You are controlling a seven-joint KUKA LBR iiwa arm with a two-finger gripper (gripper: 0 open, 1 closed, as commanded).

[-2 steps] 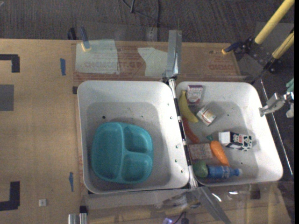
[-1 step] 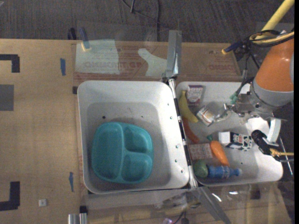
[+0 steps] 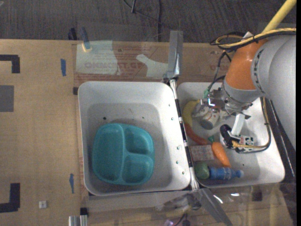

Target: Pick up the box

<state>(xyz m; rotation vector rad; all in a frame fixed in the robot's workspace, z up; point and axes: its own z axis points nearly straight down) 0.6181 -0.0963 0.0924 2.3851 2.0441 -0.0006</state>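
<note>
I'm on the approach: my claw [image 3: 210, 113], grip unclear, hovers in the right bin [image 3: 273, 171]; next, drop toward seven o'clock onto the box [image 3: 202, 152].

The big grey arm [image 3: 277, 74] comes in from the right side. It has an orange band [image 3: 242, 65] just above its wrist. The arm bends down and points to the left. At its tip sits the end effector [image 3: 207, 117], low down and small. Black and yellow cables [image 3: 235, 37] hang around the wrist.
</note>
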